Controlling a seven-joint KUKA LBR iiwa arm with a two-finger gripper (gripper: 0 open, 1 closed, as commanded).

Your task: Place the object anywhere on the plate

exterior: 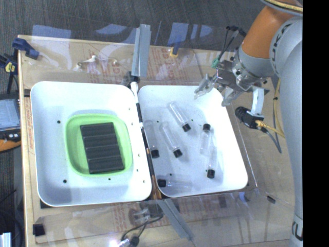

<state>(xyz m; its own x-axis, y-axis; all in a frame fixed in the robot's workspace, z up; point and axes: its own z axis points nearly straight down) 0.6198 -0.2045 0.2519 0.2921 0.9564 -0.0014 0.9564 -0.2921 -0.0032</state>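
The gripper [212, 89] hangs over the far right corner of the right bin [234, 138], its two fingers spread apart with nothing between them. The objects to be moved, clear plastic tubes with black caps, lie scattered on that bin's floor: one tube [179, 116] nearest the gripper, a second tube [170, 139] towards the middle, a third tube [208, 156] to the right, and a short one [206, 128] between them. Two loose-looking black caps [154, 153] sit near the left wall and the near edge.

The green plate [73, 153] rests in the left bin [43, 112], well apart from the tubes, and already carries a dark ribbed block [102, 147] on most of its flat.

The likely trouble, as I judge it: the tubes are transparent, round and smooth, so the fingers may close beside one or let it roll or squirt out. A tube dropped onto the ribbed block might also roll off the plate
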